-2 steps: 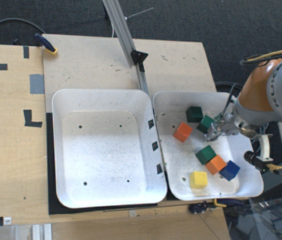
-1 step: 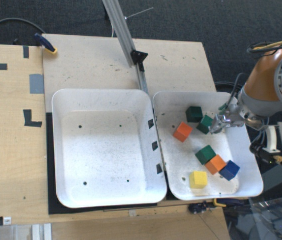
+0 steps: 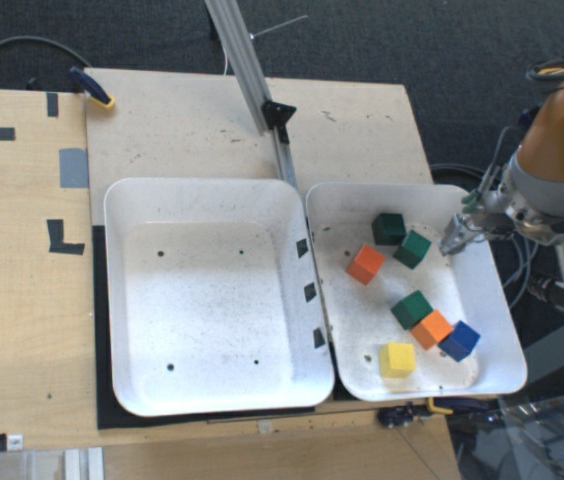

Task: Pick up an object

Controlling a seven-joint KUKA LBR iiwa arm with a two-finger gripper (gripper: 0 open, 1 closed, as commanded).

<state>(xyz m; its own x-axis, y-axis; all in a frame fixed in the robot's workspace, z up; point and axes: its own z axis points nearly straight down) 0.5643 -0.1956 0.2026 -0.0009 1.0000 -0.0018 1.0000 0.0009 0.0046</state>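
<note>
Two white bins on the table (image 3: pixel 202 133); left bin (image 3: pixel 212 298) bare, right bin (image 3: pixel 492 308) taken as landmark. Arm (image 3: pixel 547 163) reaching over its right rim, gripper (image 3: pixel 456 236) low inside near that rim, just beside a green cube (image 3: pixel 414 248). Jaws too blurred to tell wide or narrow; nothing seen between them. Nothing lifted yet: all still to do, by the look of it. Other blocks in the bin: dark green (image 3: pixel 389 228), orange (image 3: pixel 367 264), green (image 3: pixel 411 309), orange (image 3: pixel 431 328), blue (image 3: pixel 460 340), yellow (image 3: pixel 397 359). Rim close, possibly cramping the grasp.

blocks (image 3: pixel 409 295) — all in right bin (image 3: pixel 492 368)
</note>
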